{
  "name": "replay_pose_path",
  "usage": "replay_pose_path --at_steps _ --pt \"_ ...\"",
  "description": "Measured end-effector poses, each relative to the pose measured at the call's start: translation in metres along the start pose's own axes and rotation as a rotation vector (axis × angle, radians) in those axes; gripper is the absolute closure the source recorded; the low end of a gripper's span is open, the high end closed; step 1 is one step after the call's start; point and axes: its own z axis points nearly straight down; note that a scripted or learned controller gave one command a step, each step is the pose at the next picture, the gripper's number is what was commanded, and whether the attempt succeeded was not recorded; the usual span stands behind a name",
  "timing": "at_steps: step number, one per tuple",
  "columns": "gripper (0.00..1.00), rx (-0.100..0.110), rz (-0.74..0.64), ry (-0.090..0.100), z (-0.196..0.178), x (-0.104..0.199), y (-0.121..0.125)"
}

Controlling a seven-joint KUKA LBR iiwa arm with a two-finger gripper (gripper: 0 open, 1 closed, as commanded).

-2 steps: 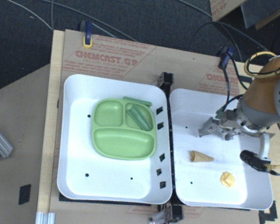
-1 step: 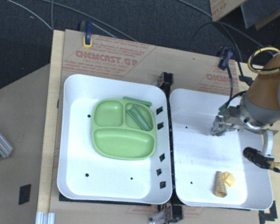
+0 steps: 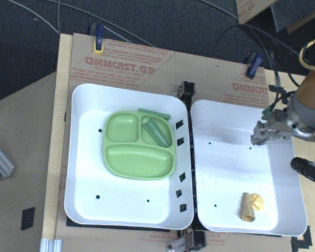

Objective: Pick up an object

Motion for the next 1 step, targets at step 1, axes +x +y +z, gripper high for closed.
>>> replay_pose_path --at_steps 1 --pt "1.0 0.0 -0.002 0.001 -0.0458 0.0064 0.0006"
